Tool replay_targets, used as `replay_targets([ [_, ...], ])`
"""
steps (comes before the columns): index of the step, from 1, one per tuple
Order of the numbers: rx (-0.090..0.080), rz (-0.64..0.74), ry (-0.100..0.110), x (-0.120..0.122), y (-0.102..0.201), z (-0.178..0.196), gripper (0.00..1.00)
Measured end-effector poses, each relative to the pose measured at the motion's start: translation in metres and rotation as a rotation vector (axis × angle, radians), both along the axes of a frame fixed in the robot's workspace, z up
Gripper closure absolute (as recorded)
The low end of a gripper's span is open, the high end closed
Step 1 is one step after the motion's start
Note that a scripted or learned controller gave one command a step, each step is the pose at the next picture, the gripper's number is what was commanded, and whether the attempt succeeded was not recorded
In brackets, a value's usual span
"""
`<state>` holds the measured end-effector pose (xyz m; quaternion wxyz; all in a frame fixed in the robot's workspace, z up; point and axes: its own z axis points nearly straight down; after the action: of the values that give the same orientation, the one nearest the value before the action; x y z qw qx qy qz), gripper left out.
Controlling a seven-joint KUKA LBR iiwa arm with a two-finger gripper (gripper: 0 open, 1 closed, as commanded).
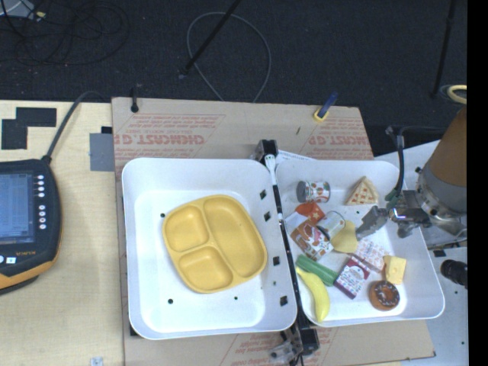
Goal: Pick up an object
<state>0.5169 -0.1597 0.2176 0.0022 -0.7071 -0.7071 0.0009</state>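
Note:
The right bin [427,300] holds several small toy foods: a small can [314,191], a tan wedge [364,193], a red packet [311,239], a banana [317,296], a green piece [317,268], a maroon box [351,277], a pink-white box [372,252], a yellow block [395,269] and a donut [384,296]. My gripper [387,226] hangs over the right half of this bin, just above the pink-white box. It is open, its two fingers spread with nothing between them.
The left bin [145,204] holds a yellow divided plate [215,242]. Both bins rest on a cardboard sheet [229,132]. A teach pendant [23,219] lies at the far left. Cables cross the dark floor at the back.

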Motion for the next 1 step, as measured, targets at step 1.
replay_targets([
  [1,-0.002,-0.001,-0.008,-0.0011,0.0179,-0.1165,0.00],
])
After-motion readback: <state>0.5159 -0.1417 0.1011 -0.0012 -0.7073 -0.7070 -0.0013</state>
